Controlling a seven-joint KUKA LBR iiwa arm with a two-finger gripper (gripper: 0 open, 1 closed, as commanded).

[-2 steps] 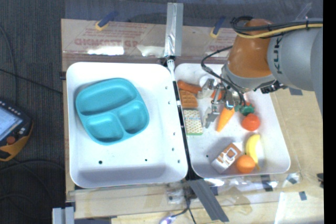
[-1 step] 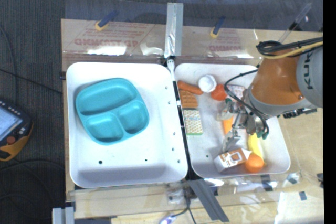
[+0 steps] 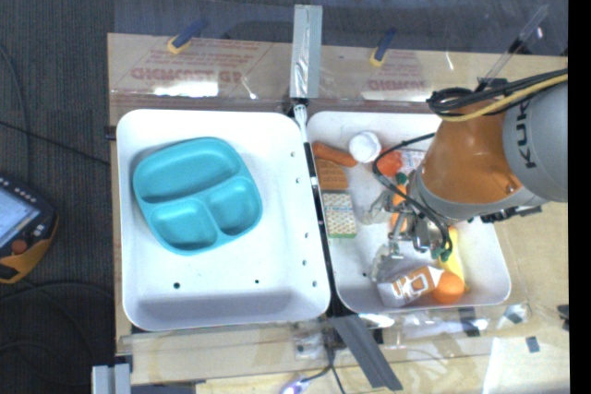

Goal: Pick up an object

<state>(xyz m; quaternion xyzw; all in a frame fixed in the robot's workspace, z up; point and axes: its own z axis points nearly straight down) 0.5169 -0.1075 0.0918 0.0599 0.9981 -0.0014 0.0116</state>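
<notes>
- Jaws are down in the clutter of the right bin point(image 3: 499, 286), and the dark metalwork there is too tangled to tell whether they are spread, closed or gripping anything.
- Gripper point(image 3: 407, 240) sits low in that bin, with the arm point(image 3: 471, 163) and its orange band reaching in from the right above it.
- Nearest thing to it is a small pouch point(image 3: 407, 283), lying near the bin's front wall, just in front of the gripper. Whether the two touch cannot be told.
- Its long axis runs roughly left to right across the view, the right end tipped slightly toward the back. It lies flat rather than standing.
- Looks-wise, it is pale grey-white and crinkled with an orange-brown label patch in the middle. The print is too small to read.
- An orange ball point(image 3: 450, 287) rests right against the pouch's right end, and a yellow piece point(image 3: 452, 244) peeks out just behind it, half covered by the wrist.
- Farther back there is an orange carrot-shaped item point(image 3: 332, 154), a white round cap point(image 3: 364, 145) beside it and a red-orange bit point(image 3: 389, 165) cut off by the arm.
- A checked pad point(image 3: 338, 215) lies along the bin's left wall.
- Over in the left bin point(image 3: 277, 291), a teal divided plate point(image 3: 196, 192) sits in the open, well apart from the action.
</notes>
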